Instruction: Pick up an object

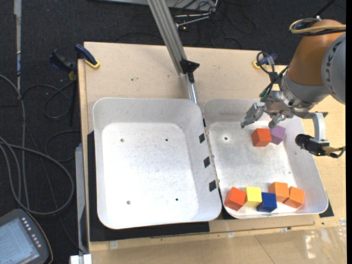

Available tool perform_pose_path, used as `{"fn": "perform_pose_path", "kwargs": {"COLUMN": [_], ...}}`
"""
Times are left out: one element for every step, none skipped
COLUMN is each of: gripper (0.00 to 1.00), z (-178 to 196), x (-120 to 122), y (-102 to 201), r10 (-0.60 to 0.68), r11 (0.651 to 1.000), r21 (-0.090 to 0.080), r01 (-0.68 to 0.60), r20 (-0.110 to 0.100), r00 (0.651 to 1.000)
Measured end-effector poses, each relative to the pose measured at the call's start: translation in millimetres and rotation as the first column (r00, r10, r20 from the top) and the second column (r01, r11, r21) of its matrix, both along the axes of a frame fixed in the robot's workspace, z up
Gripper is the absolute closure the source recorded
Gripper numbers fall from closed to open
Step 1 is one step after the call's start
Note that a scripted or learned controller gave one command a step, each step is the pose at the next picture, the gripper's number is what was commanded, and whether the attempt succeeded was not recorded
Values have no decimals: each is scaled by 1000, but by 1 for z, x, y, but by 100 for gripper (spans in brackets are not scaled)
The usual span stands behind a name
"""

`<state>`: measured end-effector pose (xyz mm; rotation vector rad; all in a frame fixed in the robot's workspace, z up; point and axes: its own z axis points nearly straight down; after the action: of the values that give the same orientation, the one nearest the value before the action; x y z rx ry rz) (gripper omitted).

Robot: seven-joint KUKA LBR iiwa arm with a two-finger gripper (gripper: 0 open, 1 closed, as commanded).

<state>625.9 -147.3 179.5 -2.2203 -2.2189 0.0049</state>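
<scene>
I'm at the approach step: gripper hangs over the right bin, just above the orange block and purple block, which sit touching. Fingers look spread, nothing between them, though the angle is poor. 5 more blocks cluster at the near rim. Next I need to centre over 1 block, descend, pinch.

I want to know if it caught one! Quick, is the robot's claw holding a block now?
Gripper: open and holding nothing, hovering just above the orange block and purple block in the right bin.
</scene>
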Motion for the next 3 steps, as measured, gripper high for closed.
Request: {"fn": "perform_pose_path", "kwargs": {"gripper": [0,0,100], "z": [-57,-58,-49], "x": [-3,3,4], "y": [2,1,1], "r10": [0,0,1], "r11": [1000,1000,1000], "r21": [-6,-7,-9], "r01": [0,0,0], "r20": [10,27,30], "r00": [1000,1000,1000]}}
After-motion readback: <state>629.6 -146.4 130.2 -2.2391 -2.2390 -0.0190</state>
